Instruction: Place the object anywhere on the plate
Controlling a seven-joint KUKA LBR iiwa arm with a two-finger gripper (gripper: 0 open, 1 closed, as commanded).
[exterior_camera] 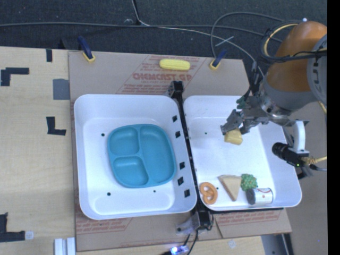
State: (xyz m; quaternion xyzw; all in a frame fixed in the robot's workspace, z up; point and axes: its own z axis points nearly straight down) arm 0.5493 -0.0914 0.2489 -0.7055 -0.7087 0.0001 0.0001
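A blue divided plate lies in the left bin. Over the right bin, my gripper reaches in from the right. A small pale yellow chunk sits right at its fingertips, apparently between the fingers, above the bin floor. The grey arm with its orange band rises at the upper right.
Along the right bin's front edge lie a pretzel, a sandwich wedge, a broccoli floret and a small can. A yellow banana-like toy rests on the cardboard behind the bins. Cables run across the back.
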